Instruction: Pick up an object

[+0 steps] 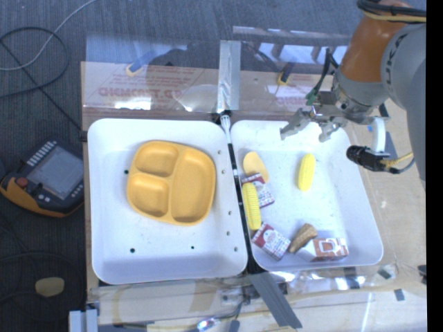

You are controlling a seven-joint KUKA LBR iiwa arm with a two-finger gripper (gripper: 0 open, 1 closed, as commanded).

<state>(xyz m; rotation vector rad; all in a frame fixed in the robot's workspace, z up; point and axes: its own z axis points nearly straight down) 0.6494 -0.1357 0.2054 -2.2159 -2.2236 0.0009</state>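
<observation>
Two small red-and-white boxes (270,241) (329,247) and a brown piece (302,237) lie at the near end of the right bin (360,206), farther back lies a little yellow corn (306,171) — and above it hangs the gripper (309,129), fingers spread open, holding nothing.

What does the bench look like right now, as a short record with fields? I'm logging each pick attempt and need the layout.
left bin: holds a yellow divided plate
right bin: small yellow corn near the middle; long corn cob along the left wall; red-and-white packets and a brown piece at the near end
gripper: fingers spread, above the far end of the right bin, nothing between them
nearest item to gripper: the small yellow corn
outside bins: handheld controller on the floor at left
</observation>
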